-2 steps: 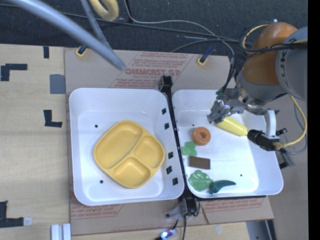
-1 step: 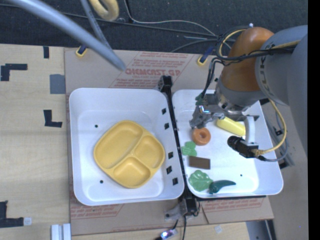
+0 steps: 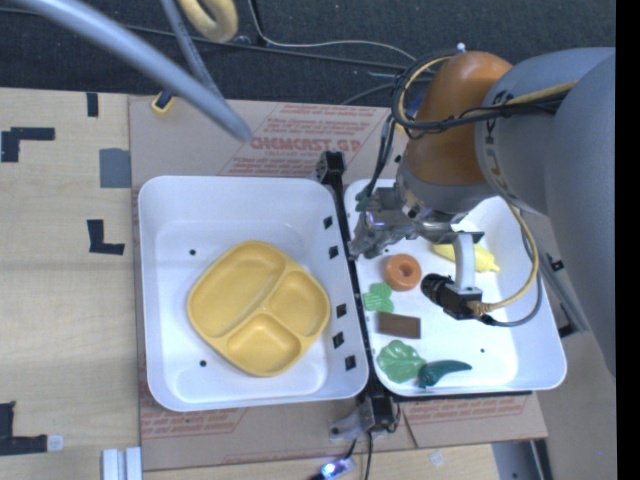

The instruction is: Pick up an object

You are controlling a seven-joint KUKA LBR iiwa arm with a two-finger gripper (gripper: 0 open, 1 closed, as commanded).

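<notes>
Front of right bin: from my remote seat I read a dark teal piece lying nearest the camera, touching a light green leafy piece on its left.
Right bin: white and shallow, holding all the small items.
Brown block: flat, just above the leafy piece, near the bin's left wall.
Small green piece: just above the brown block, against the left wall.
Orange ring: lies flat, a hole in its middle, beside the small green piece and directly below the gripper.
Yellow item: right of the ring, partly hidden by the wrist hardware; I cannot name it.
Gripper: low over the rear-left corner of the right bin, beside the divider between bins. I cannot tell from this angle whether it is released or clenched, and I see nothing in it.
Arm: grey, entering from the right, with the orange band above the wrist.
Left bin: white, holding one yellow compartment tray, three sections, lying tilted across the floor.
Bench: pale wood with black marks; cardboard under both bins.
</notes>
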